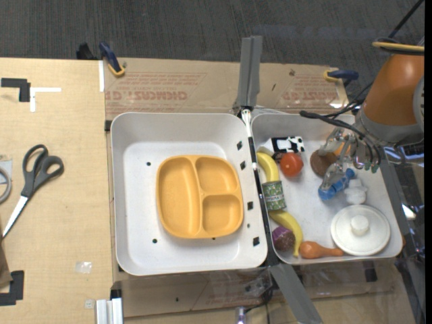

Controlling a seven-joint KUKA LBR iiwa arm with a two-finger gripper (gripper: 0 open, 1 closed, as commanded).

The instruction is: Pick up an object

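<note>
The arm (395, 90) reaches in from three o'clock and has its pincer (339, 155) low inside the right bin (317, 121), over that bin's upper-right quarter. Whether it is open or closed, and whether it has hold of anything, cannot be told: wires and metal parts clutter the tip.

Likely targets crowd directly under it: a blue toy (335, 183) at six o'clock from the tip, and a brown lump (322, 160) just beside it at nine o'clock. A tomato (291, 165) lies further toward nine o'clock. A banana (276, 201) runs along the bin's left wall, and a white lid (360, 229) sits at five o'clock, near the lower-right corner.

The left bin (128, 201) carries a yellow divided plate (200, 196), probably kept apart as a drop-off spot. Scissors (30, 179) lie on the counter (54, 248) at far nine o'clock, out of play.
</note>
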